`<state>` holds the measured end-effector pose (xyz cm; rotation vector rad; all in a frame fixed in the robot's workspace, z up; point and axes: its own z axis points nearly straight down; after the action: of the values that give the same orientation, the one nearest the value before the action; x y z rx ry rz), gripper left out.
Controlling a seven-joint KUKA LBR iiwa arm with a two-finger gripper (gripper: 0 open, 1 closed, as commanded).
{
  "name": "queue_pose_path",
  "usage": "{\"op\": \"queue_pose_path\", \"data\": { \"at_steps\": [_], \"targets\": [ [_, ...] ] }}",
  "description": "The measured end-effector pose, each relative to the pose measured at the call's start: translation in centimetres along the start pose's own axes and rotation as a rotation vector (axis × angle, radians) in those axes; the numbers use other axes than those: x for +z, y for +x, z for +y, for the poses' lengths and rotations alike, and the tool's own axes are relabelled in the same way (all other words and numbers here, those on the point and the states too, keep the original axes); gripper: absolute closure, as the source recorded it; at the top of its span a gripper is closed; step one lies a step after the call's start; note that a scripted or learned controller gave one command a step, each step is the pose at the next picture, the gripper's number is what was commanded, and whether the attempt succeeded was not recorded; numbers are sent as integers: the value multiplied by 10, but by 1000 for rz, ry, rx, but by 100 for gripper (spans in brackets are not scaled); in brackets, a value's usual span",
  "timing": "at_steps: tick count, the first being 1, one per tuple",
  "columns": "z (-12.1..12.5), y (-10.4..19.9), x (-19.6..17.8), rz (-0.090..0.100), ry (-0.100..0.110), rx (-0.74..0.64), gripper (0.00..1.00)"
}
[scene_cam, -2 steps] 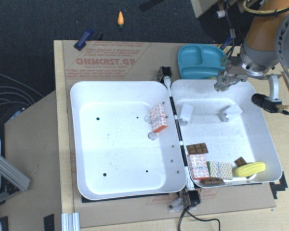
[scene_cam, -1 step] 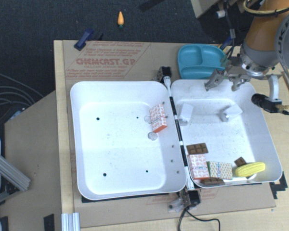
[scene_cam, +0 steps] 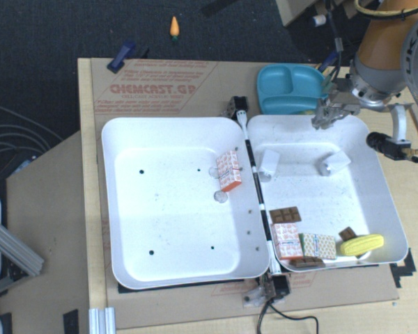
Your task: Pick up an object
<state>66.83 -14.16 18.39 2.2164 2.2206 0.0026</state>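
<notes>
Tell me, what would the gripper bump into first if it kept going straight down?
Probably the bare white floor of the right bin, near its far edge. The gripper hangs above that spot, though depth is hard to judge.

My arm (scene_cam: 397, 40) runs off the top right edge, cut off above the orange band. My gripper (scene_cam: 325, 119) is too small to read (fingers blur together). Far below it, a brown piece (scene_cam: 308, 262) lies half hidden under cartons (scene_cam: 303, 243).

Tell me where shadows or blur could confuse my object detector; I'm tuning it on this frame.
Camera view: the gripper is slightly blurred at the right bin's far edge; soft shadows lie in both bins; small items by the yellow object look soft, while the box in the left bin reads clearly.
</notes>
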Motion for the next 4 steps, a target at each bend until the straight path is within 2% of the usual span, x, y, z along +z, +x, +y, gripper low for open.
{"op": "queue_pose_path", "data": {
  "at_steps": [1, 2, 3, 4],
  "targets": [
    [0, 0, 0, 0, 0, 0, 0],
    [1, 0, -10, -1, -2, 0, 100],
    [1, 0, -10, -1, -2, 0, 0],
    [1, 0, -21, -1, -5, 0, 100]
  ]
}}
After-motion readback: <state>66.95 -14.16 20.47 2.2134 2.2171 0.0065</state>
